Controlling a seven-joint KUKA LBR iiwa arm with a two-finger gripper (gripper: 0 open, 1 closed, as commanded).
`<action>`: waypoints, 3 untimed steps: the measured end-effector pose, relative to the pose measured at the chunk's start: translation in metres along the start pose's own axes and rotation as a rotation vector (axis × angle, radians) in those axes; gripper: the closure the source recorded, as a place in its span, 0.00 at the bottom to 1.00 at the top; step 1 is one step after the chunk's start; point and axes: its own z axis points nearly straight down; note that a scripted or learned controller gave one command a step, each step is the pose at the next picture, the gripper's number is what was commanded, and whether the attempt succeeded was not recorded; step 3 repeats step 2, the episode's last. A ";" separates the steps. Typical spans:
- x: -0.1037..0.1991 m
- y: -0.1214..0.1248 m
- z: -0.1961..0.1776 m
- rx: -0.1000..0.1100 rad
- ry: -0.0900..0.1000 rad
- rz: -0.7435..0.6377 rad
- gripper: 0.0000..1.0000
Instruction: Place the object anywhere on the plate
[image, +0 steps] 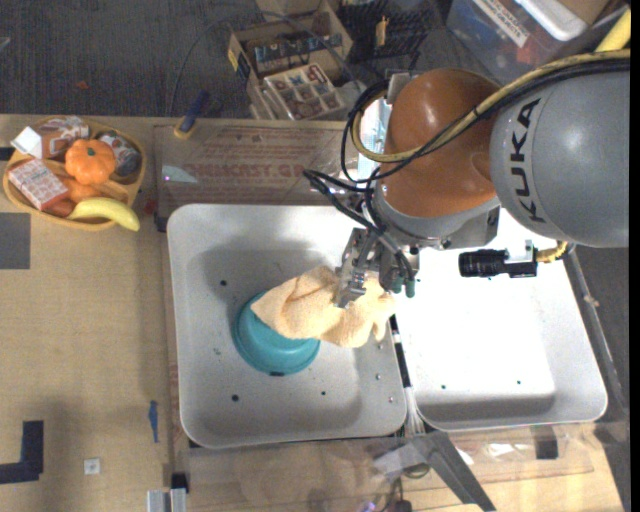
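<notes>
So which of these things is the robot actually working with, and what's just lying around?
In the job: yellow cloth, blue plate, gripper, left bin.

Lying about: fruit basket with banana, right bin, boxes behind the bench.

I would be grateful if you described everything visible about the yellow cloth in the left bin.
The yellow cloth is a soft, crumpled piece of pale yellow fabric, bunched into folds rather than spread flat. It lies in the left bin, draped over the right part of the teal plate, with its right end trailing toward the bin's right wall. The end effector sits directly above its upper right part, its metal tips down at the fabric; whether they grip it cannot be told.
</notes>
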 end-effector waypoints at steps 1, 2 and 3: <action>0.013 0.049 -0.006 -0.002 -0.006 -0.214 1.00; 0.013 0.049 -0.006 -0.003 -0.006 -0.214 0.00; 0.013 0.049 -0.006 -0.003 -0.006 -0.214 0.00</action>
